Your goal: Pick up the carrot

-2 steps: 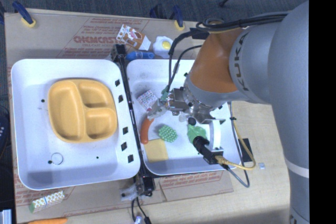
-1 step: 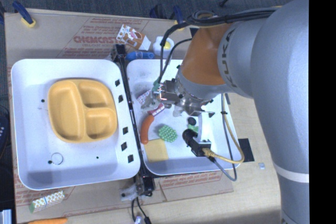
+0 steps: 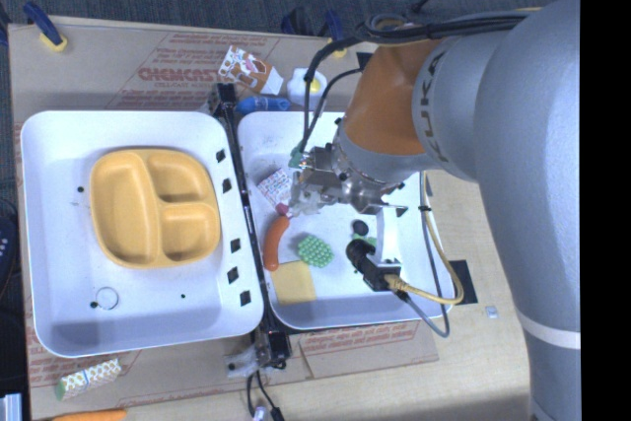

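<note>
The gripper (image 3: 296, 197) hangs low over the right bin (image 3: 434, 296), near its left wall, at the end of the grey arm (image 3: 513, 104) with the orange band (image 3: 394, 108); whether it is wide or narrow cannot be told from this slant, and nothing can be seen held in it. The carrot (image 3: 275, 241) lies just below the gripper and slightly to its left, on the bin floor beside the divider between the bins, close to the tip but not visibly clasped. It is a small orange piece, long and rounded, lying nearly upright in the view with a slight tilt, its upper end nearest the gripper. To the right of the carrot sits a green knobbly toy (image 3: 315, 250), and below it a flat yellow square (image 3: 294, 283). Just left of the gripper, a red-and-white packet (image 3: 273, 181) lies against the wall. Well off to the left, the left bin (image 3: 59, 311) carries a yellow tray (image 3: 155, 206) with compartments.
</note>
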Robot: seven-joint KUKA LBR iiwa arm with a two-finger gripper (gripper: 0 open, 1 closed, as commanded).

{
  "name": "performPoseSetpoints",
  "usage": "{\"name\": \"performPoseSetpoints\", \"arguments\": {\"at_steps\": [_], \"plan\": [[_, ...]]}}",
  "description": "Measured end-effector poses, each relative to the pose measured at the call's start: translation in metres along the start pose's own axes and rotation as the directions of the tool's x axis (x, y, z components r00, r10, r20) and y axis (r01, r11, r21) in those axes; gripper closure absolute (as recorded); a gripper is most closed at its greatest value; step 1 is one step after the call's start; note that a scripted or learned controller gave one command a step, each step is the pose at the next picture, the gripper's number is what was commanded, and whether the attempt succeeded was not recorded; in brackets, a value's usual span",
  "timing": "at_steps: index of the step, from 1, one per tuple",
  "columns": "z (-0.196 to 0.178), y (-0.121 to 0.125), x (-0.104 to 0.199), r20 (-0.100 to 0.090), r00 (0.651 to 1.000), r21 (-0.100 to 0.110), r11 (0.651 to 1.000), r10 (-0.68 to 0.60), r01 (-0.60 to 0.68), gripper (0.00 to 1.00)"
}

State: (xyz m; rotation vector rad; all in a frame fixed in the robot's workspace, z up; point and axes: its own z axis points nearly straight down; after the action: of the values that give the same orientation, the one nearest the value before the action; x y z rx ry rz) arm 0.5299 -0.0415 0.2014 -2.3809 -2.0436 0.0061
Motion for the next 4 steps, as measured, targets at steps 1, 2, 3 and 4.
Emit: {"name": "performPoseSetpoints", "arguments": {"at_steps": [1, 2, 3, 4], "plan": [[0.011, -0.065, 0.061, 0.0, 0.999, 0.002, 0.999, -0.04, 0.04, 1.0], [-0.038, -0.056, 0.01, 0.001, 0.965, -0.004, 0.965, -0.263, 0.263, 1.0], [-0.162, -0.048, -0.041, 0.002, 0.973, -0.006, 0.973, -0.232, 0.232, 1.0], [-0.219, -0.016, -0.108, 0.002, 0.926, -0.006, 0.926, -0.377, 0.377, 1.0]]}}
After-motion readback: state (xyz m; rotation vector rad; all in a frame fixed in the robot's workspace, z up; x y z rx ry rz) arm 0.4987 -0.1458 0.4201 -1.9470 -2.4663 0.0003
